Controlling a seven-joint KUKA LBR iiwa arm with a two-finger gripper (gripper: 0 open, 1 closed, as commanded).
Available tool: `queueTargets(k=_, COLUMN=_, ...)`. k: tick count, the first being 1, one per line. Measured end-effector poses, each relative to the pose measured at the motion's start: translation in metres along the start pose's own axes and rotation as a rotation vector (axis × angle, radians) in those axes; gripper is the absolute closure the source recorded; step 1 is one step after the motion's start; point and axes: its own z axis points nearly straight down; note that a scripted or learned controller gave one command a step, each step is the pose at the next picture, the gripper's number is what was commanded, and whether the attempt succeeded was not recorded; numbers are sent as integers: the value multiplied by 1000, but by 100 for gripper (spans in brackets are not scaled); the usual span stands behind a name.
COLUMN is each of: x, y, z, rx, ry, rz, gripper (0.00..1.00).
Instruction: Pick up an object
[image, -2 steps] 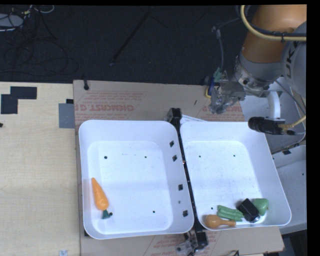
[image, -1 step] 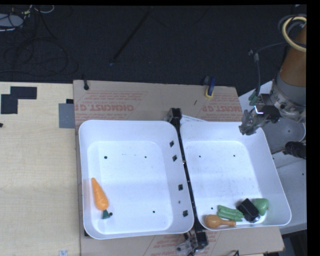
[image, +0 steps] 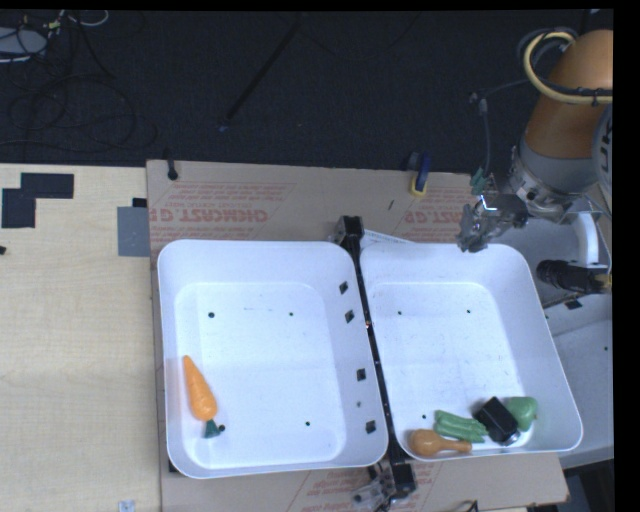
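In the camera view the gripper (image: 476, 238) hangs at the upper right of the frame, just over the far rim of the right bin (image: 450, 262); whether it is released or clenched I cannot tell. The nearest objects cluster well below it at the lower right: a green pod (image: 459, 427), a black block (image: 497, 420) and an orange gourd (image: 436, 443). A carrot (image: 198, 389) lies lengthwise in the left bin (image: 250, 255), farther off.

A cardboard-covered bench (image: 250, 200) bears two white bins (image: 170, 300) side by side.
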Motion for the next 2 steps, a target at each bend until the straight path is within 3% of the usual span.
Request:
queueTargets(k=1, x=30, y=-1, z=-89, rx=-11, ry=1, rz=-2, gripper=100)
queueTargets(k=2, x=-13, y=-17, z=-27, rx=3, ry=0, rz=6, gripper=100)
